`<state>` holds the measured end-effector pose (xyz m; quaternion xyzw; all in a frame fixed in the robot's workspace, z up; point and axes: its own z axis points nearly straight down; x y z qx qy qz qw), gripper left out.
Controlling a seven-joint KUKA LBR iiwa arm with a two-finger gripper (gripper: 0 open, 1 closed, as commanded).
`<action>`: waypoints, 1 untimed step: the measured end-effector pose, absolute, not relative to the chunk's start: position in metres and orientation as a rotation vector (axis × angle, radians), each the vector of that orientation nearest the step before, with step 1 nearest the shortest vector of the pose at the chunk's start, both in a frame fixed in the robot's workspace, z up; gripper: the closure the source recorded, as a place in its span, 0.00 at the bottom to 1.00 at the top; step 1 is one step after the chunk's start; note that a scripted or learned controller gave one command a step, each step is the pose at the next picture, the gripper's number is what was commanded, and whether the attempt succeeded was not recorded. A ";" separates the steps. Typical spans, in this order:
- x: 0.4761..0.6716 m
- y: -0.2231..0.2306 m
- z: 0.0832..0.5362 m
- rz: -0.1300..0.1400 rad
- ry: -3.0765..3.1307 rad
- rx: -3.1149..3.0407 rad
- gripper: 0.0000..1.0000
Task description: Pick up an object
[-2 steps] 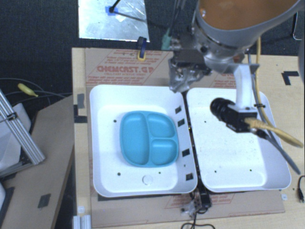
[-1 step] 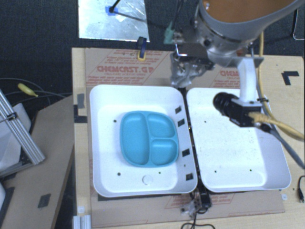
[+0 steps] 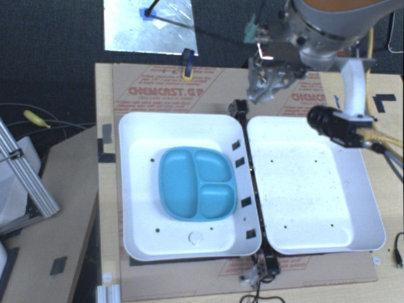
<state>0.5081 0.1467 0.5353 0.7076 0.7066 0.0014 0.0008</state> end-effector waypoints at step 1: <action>0.485 0.230 0.535 0.005 2.235 2.209 1.00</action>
